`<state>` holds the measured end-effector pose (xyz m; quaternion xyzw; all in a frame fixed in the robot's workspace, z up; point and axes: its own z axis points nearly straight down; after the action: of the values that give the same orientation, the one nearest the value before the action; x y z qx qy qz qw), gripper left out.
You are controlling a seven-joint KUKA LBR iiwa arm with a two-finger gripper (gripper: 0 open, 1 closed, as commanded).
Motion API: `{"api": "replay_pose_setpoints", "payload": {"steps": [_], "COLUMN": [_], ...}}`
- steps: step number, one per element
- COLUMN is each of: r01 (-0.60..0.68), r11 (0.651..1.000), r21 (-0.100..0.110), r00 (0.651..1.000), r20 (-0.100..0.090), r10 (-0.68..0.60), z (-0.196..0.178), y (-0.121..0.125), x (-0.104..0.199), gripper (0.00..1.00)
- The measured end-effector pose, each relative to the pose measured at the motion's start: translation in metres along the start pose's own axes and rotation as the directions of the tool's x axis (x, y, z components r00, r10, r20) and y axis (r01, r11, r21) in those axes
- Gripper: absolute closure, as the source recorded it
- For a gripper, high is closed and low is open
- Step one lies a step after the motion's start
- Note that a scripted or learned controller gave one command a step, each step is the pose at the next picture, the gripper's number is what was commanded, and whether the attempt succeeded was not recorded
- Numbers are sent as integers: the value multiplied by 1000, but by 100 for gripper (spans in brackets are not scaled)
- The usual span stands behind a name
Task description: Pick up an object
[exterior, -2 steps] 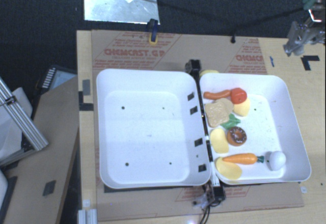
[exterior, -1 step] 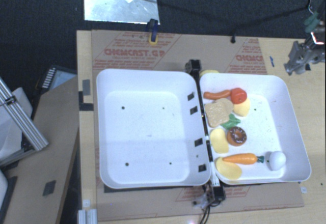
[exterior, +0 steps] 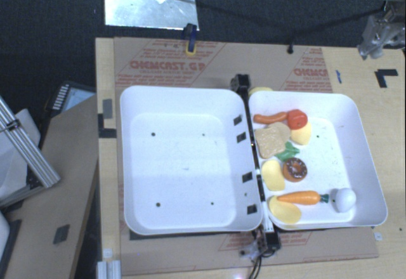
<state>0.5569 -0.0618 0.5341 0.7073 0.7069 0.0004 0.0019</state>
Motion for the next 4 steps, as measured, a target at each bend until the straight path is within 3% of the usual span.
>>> {"api": "replay_pose_setpoints", "payload": {"steps": [1, 2, 3, 4], "r01": [1, 2, 1, 1], "r11": [1000, 1000, 1000, 1000], "r21": [-3, 1, -4, 1], "r00": [1000, 1000, 1000, 1000], "r20": [1, -3, 1, -3], "r10": [-1, -2, -1, -1], "z": [0, -1, 13, 1], "y": [80, 26, 105, 50], "x": [-24, -17, -53, -45], "gripper": [100, 100, 100, 100]}}
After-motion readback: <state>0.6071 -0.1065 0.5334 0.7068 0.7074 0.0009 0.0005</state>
